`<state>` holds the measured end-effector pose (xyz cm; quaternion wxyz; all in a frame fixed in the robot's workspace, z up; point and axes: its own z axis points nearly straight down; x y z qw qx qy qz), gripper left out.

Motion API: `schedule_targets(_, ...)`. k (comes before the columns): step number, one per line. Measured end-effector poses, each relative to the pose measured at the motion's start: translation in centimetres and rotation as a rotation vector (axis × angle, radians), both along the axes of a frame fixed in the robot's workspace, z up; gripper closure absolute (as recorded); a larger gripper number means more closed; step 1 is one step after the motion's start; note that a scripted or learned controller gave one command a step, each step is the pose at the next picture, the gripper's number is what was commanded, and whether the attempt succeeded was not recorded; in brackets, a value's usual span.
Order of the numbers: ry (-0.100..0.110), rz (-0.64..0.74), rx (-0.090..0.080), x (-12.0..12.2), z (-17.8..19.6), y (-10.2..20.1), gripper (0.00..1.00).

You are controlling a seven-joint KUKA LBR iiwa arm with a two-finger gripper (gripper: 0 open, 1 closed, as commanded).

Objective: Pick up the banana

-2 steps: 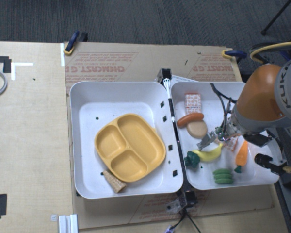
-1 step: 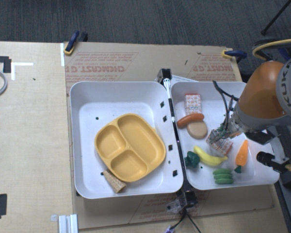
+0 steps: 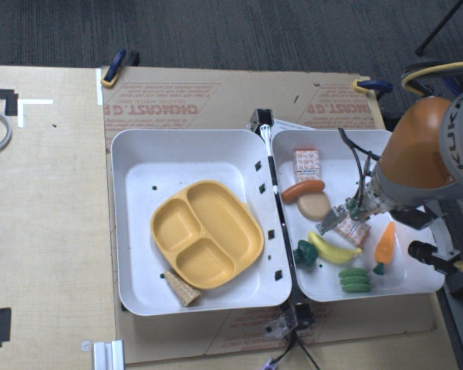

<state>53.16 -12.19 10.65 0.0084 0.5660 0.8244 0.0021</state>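
A yellow banana (image 3: 333,250) lies in the right bin (image 3: 417,284), near its front, pointing from upper left to lower right. My gripper (image 3: 341,220) hangs just above the banana's upper end, reaching in from the right under the orange wrist band (image 3: 417,154). Its grey fingers sit close over the banana and a round tan piece (image 3: 314,205); nothing is visibly held between them.
In the right bin also lie a sausage (image 3: 302,190), a red-and-white packet (image 3: 306,163), a green broccoli (image 3: 305,253), a green pod (image 3: 355,280) and an orange carrot (image 3: 385,244). The left bin (image 3: 131,206) holds a yellow divided plate (image 3: 207,233) and a brown cracker (image 3: 182,288).
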Motion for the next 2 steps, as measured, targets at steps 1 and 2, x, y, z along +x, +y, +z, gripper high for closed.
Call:
schedule_targets(1,0.015,0.048,0.005,-1.0,8.6,5.5,0.00)
schedule_targets(2,0.016,0.247,0.004,-5.4,8.6,8.2,0.00)
